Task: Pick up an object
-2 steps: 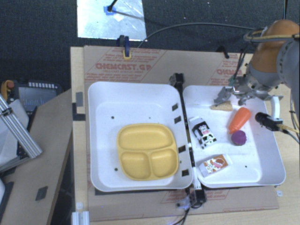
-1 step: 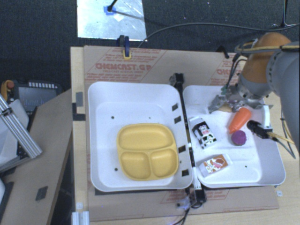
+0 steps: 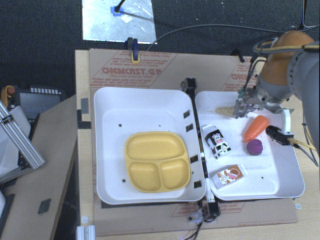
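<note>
I'm hovering my gripper [image 3: 242,108] low over the right bin's [image 3: 280,186] far edge, beside a flat tan piece [image 3: 226,112], possibly touching it. Can't tell its state. Orange carrot [image 3: 256,126] is lying just right, purple ball [image 3: 255,147] below it.

Even, diffuse overhead light; scene reads bright at centre, darker toward the top and left of the frame where the carpet [image 3: 40,29] soaks it up. Two white bins [image 3: 145,104] run near overexposed, walls losing detail. Soft, short shadows under the yellow tray [image 3: 157,161] and the small items in the right bin [image 3: 280,184]. Foil sheet [image 3: 117,14] at upper centre throws patchy glare. Mild overall softness; printing on the cardboard [image 3: 132,70] legible but fuzzy. Arm [image 3: 295,69] at right edge slightly blurred. No obvious edge distortion.
</note>
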`<action>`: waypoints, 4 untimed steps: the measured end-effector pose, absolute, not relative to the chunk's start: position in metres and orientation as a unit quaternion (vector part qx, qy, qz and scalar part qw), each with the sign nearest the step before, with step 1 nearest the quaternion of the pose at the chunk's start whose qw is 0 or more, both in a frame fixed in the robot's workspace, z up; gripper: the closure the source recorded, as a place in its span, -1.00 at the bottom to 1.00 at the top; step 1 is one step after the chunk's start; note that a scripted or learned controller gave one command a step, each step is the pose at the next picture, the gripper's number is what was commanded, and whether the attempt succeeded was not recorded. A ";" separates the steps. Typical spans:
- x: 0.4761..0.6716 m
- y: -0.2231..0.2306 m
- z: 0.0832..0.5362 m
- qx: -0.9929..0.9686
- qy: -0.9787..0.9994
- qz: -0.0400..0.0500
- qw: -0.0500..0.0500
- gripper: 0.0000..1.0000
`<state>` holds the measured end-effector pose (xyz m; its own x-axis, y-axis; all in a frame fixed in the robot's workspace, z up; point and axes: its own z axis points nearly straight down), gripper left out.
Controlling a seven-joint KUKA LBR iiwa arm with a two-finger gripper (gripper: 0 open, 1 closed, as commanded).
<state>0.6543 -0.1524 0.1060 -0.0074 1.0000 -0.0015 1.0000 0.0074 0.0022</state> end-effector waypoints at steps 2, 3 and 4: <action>0.648 -0.146 0.209 0.705 0.709 0.002 0.003 1.00; 0.649 -0.146 0.253 0.705 0.709 0.002 0.003 1.00; 0.651 -0.092 0.257 0.704 0.710 0.001 0.001 1.00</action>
